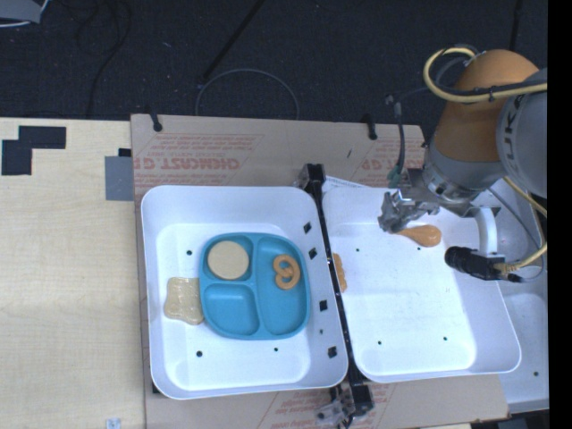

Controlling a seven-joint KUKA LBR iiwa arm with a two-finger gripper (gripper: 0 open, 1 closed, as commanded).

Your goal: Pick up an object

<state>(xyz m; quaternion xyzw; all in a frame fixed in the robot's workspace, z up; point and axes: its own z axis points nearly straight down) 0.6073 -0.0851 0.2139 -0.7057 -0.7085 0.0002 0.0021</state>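
My gripper (394,219) hangs over the back of the right bin (429,329), reaching in from the right under the grey arm with its orange band. Just to its right, an orange-tan oblong food piece (422,235) lies on the bin floor, touching or nearly touching the gripper's tip. I cannot see it between the fingers. A second orange-tan piece (339,273) rests against the right bin's left wall.
The left bin (170,347) holds a blue divided plate (241,315) with a round tan cracker (227,259) and a pretzel (286,273) in its back compartments. A pale toast piece (183,300) lies left of the plate. A black cable fitting (474,262) juts over the right bin's right side.
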